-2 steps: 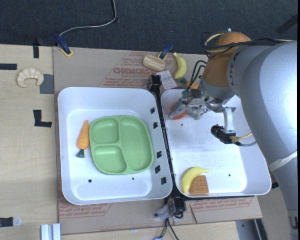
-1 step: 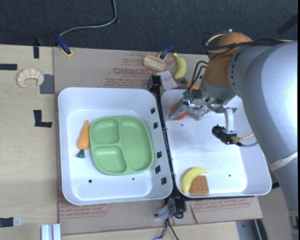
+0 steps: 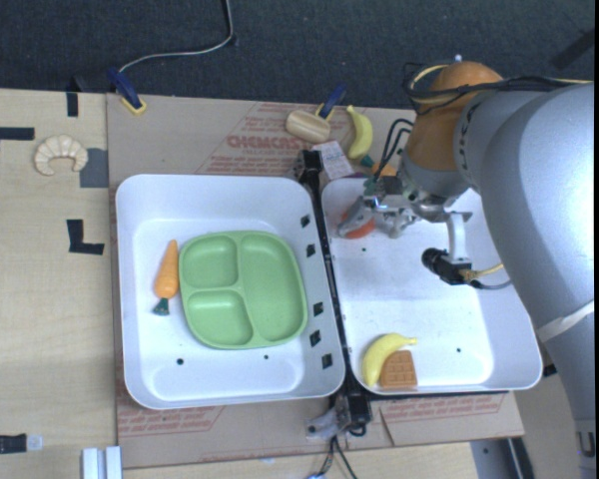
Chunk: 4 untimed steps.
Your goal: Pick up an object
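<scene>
At the right bin's (image 3: pixel 499 367) eleven o'clock corner, the gripper (image 3: pixel 379 218) hangs over a red-orange object (image 3: pixel 356 231); finger state I cannot tell. Approach step, seemingly; next it must close, then lift.

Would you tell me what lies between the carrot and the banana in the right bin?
In the camera view, the green divided plate lies between the carrot and the banana, then the black divider where the two bins meet.
</scene>
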Available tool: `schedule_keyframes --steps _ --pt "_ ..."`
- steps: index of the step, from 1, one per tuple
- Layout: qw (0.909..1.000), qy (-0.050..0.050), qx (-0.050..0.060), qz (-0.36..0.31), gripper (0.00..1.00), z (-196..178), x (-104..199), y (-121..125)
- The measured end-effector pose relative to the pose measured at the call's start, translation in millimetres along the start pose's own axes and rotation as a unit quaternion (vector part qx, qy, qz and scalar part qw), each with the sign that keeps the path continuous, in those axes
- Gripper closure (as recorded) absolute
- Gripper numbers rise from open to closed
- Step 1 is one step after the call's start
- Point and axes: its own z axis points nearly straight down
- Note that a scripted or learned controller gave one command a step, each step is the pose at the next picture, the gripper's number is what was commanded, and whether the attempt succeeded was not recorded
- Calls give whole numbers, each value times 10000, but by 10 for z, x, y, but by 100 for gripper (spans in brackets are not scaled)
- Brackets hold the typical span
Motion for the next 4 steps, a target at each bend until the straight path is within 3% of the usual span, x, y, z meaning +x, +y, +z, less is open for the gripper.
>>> schedule_keyframes --steps 3,4 --pt "10000 -3 -3 2 0 1 -49 107" --pt "10000 -6 -7 1 0 -4 -56 -131"
